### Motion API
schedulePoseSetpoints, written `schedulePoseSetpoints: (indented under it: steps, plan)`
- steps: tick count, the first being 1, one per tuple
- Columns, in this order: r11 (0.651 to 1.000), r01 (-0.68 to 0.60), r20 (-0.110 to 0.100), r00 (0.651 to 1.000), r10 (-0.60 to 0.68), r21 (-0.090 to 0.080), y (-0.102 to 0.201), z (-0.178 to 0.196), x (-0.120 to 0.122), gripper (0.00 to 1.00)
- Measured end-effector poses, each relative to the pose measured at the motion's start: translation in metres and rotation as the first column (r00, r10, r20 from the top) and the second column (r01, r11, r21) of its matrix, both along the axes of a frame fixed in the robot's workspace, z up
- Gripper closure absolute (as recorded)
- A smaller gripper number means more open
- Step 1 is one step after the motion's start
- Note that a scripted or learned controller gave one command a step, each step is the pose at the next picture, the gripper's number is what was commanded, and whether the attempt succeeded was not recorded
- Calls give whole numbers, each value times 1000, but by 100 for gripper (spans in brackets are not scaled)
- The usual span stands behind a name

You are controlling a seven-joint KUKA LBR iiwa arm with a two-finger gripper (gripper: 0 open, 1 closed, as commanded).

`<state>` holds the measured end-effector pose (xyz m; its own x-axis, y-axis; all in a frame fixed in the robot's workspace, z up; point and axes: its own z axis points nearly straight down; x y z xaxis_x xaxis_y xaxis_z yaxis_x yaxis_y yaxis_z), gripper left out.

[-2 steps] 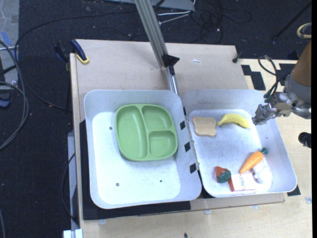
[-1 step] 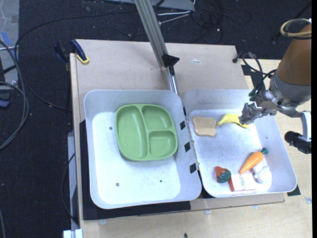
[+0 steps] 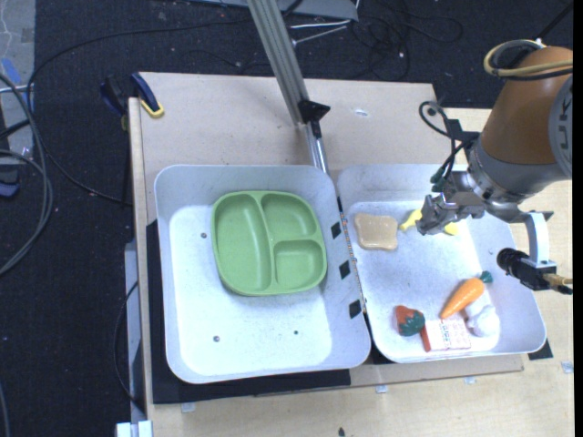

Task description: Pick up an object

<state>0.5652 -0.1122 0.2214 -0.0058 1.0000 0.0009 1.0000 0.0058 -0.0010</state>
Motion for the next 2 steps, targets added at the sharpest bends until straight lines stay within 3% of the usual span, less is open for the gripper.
schedulePoseSetpoints:
  steps: [2]
  plan:
    - [1000,-3,1,1000,3,1,112,19,-10,100]
